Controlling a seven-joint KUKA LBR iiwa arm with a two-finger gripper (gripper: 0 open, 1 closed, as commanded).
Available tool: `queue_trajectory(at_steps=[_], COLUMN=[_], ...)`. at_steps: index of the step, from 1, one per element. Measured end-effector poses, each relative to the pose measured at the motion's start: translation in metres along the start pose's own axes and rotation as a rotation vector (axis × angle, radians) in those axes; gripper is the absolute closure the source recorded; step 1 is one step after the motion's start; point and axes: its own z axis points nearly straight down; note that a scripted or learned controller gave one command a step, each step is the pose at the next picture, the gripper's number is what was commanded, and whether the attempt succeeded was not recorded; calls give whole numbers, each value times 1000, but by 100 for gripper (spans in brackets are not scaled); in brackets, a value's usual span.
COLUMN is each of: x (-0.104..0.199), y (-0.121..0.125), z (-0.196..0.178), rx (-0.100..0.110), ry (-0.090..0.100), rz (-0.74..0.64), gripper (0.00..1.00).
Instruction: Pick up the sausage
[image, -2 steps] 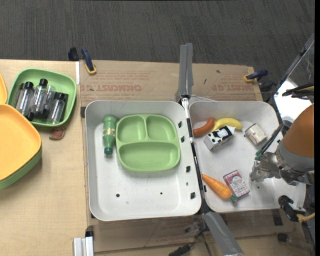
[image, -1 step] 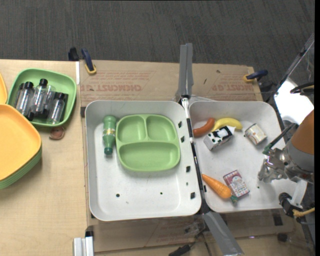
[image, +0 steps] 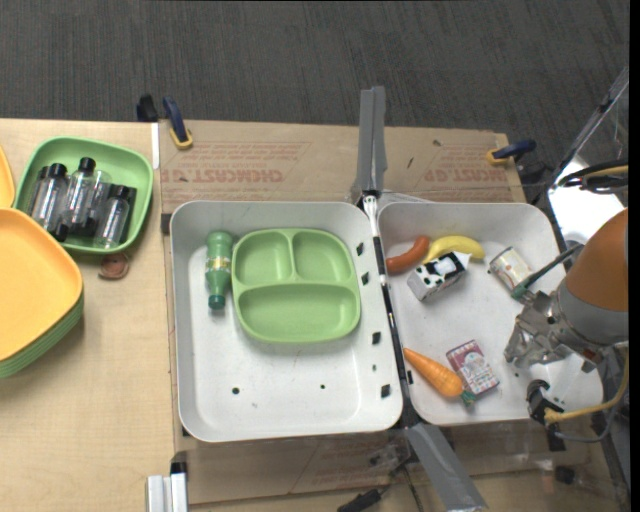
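The table (image: 270, 160) carries two shallow white bins side by side. Taking the right bin (image: 545, 225) as the landmark: the left bin (image: 190, 330) touches its left wall and holds a green divided plate (image: 296, 284) and a green bottle (image: 217, 268). The arm (image: 600, 280) reaches over the right bin's right edge, and its gripper (image: 535, 345) hangs low inside that bin's right part; whether it is open or closed cannot be told, and nothing is seen in it. The sausage (image: 407, 254) lies in the bin's upper-left corner, touching a banana (image: 455, 246), well apart from the gripper. A carrot (image: 435, 371) lies at the bin's lower left.
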Motion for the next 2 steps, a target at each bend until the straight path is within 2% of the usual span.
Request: queue_trajectory(at_steps=[1, 2], x=[-22, -17], y=[16, 13], z=[0, -1], rx=[0, -1], ry=[-1, 0], rz=[-8, 247], gripper=[100, 100])
